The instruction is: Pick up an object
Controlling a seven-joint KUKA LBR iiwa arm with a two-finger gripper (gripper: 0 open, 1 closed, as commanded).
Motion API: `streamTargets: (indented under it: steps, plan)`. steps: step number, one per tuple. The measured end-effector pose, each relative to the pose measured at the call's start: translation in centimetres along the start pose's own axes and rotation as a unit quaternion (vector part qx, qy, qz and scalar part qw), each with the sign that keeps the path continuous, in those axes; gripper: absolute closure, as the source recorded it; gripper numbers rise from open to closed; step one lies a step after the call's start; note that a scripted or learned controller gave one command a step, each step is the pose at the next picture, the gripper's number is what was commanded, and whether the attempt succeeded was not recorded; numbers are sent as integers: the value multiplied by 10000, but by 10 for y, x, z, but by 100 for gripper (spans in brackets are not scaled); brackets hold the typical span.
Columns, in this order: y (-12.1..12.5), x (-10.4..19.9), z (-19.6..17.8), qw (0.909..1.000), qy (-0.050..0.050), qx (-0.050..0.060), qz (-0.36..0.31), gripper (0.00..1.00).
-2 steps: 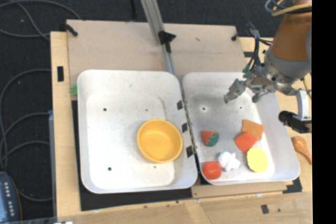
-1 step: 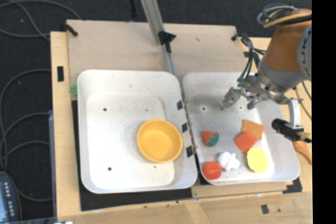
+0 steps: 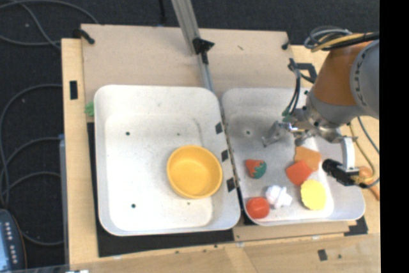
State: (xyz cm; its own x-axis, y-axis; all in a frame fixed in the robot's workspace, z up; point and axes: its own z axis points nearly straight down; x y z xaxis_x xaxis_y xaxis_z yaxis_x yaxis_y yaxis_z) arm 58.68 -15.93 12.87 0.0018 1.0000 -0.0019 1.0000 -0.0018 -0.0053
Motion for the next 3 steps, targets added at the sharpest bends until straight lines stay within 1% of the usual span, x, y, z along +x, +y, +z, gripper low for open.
streamTargets:
  steps: [1, 2, 3]
  plan:
    - [3, 0, -15, 10000, 3, -51, 18, 100]
    - [1, 1, -59, 10000, 5, -56, -10, 100]
    - [2, 0, -77, 10000, 8, -46, -24, 100]
